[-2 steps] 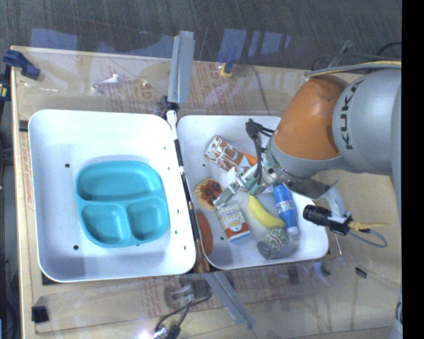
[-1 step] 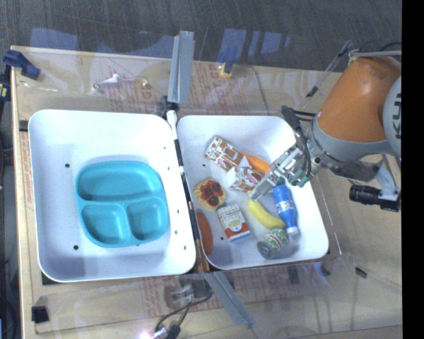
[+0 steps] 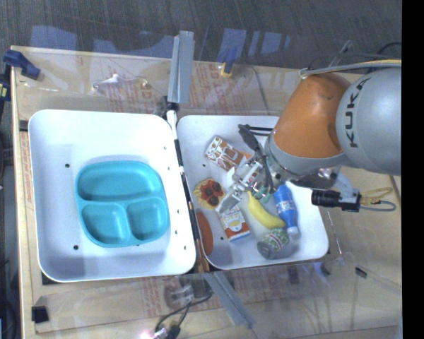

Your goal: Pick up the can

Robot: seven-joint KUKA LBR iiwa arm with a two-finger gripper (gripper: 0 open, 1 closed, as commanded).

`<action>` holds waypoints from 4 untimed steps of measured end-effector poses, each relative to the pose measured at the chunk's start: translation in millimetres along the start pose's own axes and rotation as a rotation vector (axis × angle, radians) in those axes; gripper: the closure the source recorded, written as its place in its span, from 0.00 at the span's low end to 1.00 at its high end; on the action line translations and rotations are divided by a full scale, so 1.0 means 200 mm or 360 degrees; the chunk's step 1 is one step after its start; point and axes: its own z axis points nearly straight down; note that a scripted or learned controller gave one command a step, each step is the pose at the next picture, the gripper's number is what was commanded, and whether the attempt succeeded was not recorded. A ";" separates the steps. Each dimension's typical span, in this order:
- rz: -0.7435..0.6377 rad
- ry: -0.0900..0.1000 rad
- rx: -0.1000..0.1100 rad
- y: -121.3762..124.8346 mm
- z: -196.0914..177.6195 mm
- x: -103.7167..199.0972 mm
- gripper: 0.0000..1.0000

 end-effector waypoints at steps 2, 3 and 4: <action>-0.0257 -0.0010 -0.0003 0.00 0.32 -0.31 0.00; 0.0229 -0.0009 -0.0003 0.09 0.08 -0.52 0.00; 0.0221 -0.0012 -0.0004 0.10 0.02 -0.53 1.00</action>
